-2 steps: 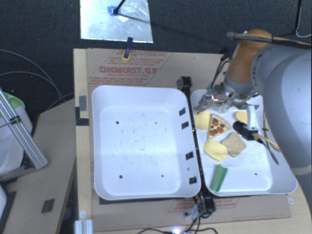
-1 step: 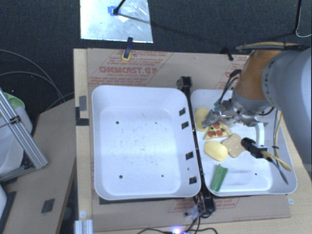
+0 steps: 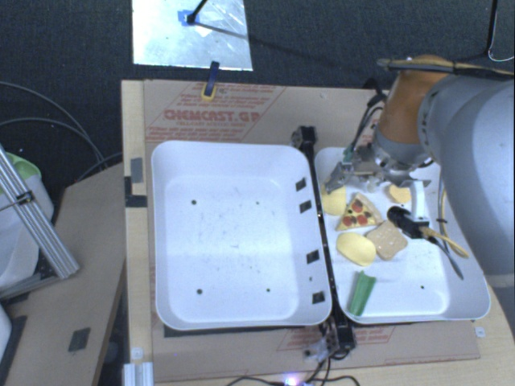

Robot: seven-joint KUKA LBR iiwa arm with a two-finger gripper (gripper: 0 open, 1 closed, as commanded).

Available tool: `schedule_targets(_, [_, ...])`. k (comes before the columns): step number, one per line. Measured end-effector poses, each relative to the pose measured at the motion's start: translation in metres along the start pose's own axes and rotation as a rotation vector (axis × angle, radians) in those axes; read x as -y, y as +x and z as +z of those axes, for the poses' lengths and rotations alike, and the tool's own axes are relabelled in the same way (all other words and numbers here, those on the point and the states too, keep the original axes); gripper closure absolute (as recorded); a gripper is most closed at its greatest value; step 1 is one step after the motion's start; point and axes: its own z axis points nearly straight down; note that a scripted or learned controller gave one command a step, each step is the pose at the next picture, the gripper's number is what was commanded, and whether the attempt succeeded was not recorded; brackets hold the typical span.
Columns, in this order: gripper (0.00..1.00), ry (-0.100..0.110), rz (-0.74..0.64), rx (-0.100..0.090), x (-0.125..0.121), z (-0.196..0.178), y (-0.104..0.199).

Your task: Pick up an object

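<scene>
The right bin (image 3: 418, 296) holds several toy foods. A yellow rounded piece (image 3: 333, 202) lies at its upper left, and a pizza slice (image 3: 358, 213) sits just right of it. Below them are a yellow lump (image 3: 356, 249), a slice of toast (image 3: 388, 240) and a green block (image 3: 361, 293) near the front wall. Another small yellow piece (image 3: 400, 193) lies further right. My gripper (image 3: 344, 173) reaches down into the bin's upper left corner, just above the yellow rounded piece. I see nothing held in it.
The left bin (image 3: 233, 240) stands beside the right one, with a black divider with clips (image 3: 315, 223) between them. The grey arm (image 3: 467, 151) covers the right bin's upper right. A cardboard sheet (image 3: 217, 111) lies under both bins.
</scene>
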Motion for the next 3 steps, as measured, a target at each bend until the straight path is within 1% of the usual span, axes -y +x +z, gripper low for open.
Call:
schedule_targets(1, [0.00,0.000,-0.002,-0.003,0.070,-0.106,0.048])
schedule_targets(2, [0.00,0.011,0.013,0.002,0.096,-0.037,-0.039])
schedule_targets(3, [0.00,-0.005,-0.004,0.000,0.003,-0.050,-0.004])
